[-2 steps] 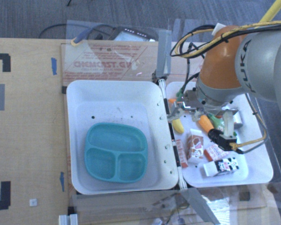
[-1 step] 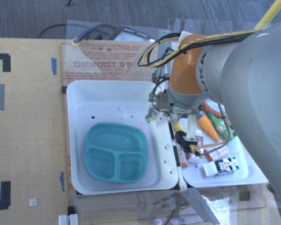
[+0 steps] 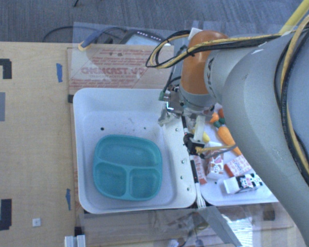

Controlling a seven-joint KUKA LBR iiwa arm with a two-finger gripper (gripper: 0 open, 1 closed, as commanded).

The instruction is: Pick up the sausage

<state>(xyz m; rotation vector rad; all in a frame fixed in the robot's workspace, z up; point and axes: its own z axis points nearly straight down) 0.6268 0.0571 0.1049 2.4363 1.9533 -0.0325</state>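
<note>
One slim reddish-brown sausage (image 3: pixel 196 170), likely soft and slick, wants pinching mid-length; I cannot tell how wide my jaws stand.

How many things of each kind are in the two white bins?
Teal tray: 1
Orange carrot: 1
Small cartons: 3
Sausage: 1
Yellow thing: 1
Total: 7 that can be seen

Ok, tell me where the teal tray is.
Camera view: the teal tray lies flat in the white bin on the view's left, toward its lower edge.
</note>
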